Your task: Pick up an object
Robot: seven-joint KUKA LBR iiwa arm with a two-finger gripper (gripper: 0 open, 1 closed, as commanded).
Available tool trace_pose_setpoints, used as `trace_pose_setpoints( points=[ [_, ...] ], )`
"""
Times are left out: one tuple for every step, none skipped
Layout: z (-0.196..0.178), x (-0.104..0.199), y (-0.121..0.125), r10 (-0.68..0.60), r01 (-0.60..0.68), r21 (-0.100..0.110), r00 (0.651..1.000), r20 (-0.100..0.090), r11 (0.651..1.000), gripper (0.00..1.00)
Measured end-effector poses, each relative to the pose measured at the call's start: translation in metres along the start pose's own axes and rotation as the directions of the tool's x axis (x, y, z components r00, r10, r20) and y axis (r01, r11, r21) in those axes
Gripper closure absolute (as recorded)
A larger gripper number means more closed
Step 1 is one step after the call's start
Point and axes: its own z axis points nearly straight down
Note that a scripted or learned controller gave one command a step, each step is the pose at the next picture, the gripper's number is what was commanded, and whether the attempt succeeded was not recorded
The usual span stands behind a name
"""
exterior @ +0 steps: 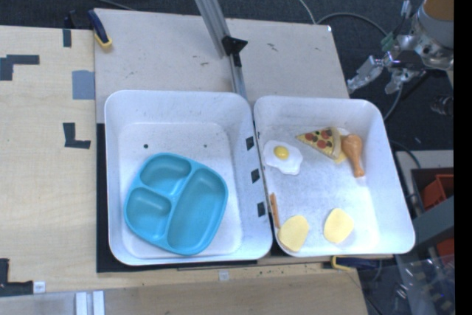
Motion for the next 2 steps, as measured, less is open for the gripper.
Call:
trace_pose_setpoints(
  points=[
    [-0.010, 0.000, 0.000, -0.001, 0.001, -0.001, 1.000, 0.002, 1.000, 1.00],
    [0.081, 0.024, 0.026, -0.001, 0.001, 0.007, 1.000, -0.004, 1.000, 1.00]
  ],
)
